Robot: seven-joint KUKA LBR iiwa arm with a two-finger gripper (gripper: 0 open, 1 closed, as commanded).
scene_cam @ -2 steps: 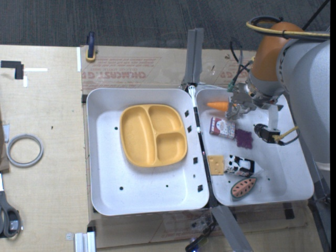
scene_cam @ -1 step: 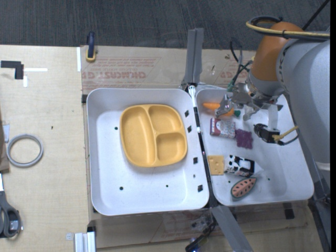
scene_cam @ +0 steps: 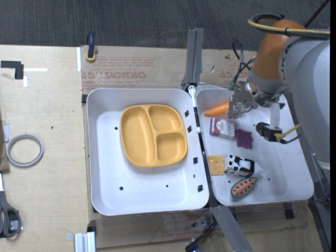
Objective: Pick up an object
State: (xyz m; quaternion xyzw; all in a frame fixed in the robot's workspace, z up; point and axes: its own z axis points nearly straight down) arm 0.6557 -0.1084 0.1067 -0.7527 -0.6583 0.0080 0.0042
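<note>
The right bin [scene_cam: 294, 177] holds several small items. An orange carrot [scene_cam: 215, 110] lies near its far left corner. Below it are a red and white packet [scene_cam: 222, 127] and a purple piece [scene_cam: 243, 138]. Nearer the front lie a yellow square [scene_cam: 216, 165], a black and white cow toy [scene_cam: 240, 165] and a brown oval piece [scene_cam: 243, 187]. My gripper [scene_cam: 234, 108] hangs low at the carrot's right end, just above the packet. I see nothing lifted off the bin floor.
The left bin [scene_cam: 105, 182] holds a yellow divided plate [scene_cam: 154, 135]. A grey divider post [scene_cam: 194, 56] stands between the bins at the back. A grey tape ring [scene_cam: 23, 150] and scissors [scene_cam: 9, 219] lie on the bench at the left.
</note>
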